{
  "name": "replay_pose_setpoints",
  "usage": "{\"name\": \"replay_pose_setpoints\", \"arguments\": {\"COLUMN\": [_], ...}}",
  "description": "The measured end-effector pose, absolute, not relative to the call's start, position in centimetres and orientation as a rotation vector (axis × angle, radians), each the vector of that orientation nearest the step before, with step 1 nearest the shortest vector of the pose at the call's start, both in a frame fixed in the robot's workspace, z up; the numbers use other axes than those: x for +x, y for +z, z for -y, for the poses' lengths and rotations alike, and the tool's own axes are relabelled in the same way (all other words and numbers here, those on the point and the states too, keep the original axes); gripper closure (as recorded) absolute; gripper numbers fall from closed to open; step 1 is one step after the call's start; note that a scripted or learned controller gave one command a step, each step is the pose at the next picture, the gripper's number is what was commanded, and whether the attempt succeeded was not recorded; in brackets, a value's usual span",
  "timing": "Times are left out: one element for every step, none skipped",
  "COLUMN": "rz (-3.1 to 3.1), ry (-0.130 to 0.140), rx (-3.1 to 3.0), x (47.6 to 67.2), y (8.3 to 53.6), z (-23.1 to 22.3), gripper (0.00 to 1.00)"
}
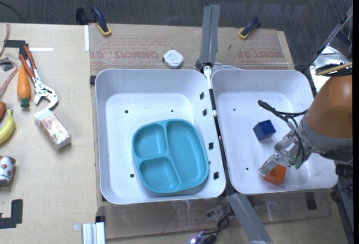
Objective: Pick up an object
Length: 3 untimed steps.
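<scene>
In the right bin [247,91] lie a blue block [263,129] and an orange block [275,174]. My gripper [273,165] reaches in from the right and hangs low over the orange block, its tips right at the block's top. The blue block sits a little up and left of the gripper, apart from it. A teal divided plate [168,156] lies in the left bin [112,125].
The arm's orange band [336,114] fills the right bin's right side. A grey divider post [210,35] stands between the bins at the back. On the bench to the left lie a carrot [23,84], pliers [39,88], a banana [7,128] and a small box [53,129].
</scene>
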<state>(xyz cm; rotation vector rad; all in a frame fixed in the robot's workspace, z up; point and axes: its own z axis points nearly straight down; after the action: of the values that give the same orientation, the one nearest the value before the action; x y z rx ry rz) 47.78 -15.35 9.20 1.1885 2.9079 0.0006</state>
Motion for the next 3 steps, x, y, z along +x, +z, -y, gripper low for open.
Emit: {"name": "replay_pose_setpoints", "arguments": {"rz": [-2.903,-2.904,-2.899], "ry": [0.002,0.002,0.004], "rx": [1.192,1.191,1.195], "x": [47.89,47.88,47.99], "y": [10.15,10.15,11.09], "z": [15.36,15.36,15.39], "gripper": [1.00,0.00,1.00]}}
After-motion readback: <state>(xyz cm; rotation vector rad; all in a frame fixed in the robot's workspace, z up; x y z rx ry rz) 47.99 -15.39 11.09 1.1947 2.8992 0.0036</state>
